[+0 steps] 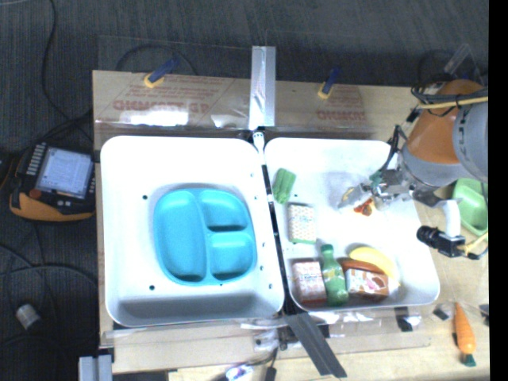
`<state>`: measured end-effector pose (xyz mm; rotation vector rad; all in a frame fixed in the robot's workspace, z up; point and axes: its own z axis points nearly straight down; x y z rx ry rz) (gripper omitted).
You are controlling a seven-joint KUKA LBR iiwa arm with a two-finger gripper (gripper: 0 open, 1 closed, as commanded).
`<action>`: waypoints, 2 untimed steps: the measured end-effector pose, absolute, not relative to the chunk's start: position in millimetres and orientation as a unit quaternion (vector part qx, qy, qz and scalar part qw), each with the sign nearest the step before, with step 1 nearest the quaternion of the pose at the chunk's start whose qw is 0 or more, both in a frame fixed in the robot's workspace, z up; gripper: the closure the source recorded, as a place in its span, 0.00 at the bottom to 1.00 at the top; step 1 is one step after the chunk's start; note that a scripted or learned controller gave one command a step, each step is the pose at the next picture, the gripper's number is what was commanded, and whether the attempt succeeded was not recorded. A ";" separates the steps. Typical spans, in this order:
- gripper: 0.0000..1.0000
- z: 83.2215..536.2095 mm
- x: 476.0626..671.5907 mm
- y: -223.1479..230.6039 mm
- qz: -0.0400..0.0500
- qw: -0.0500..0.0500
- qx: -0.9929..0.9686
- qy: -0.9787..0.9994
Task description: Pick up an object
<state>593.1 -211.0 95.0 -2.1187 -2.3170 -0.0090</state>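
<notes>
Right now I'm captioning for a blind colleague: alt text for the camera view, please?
The arm's end effector is low in the right bin, beside a small orange item there. That bin also holds mixed packaged items, and the left bin holds a blue divided tray.

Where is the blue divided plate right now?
The blue divided plate lies in the middle of the left bin, across the divider from the right bin's clutter.
</notes>
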 end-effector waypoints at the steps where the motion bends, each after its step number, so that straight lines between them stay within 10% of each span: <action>1: 1.00 103.9 592.4 -213.2 -0.002 0.000 -0.676 -0.737; 2: 1.00 203.5 640.2 -131.0 0.000 0.000 -0.676 -0.737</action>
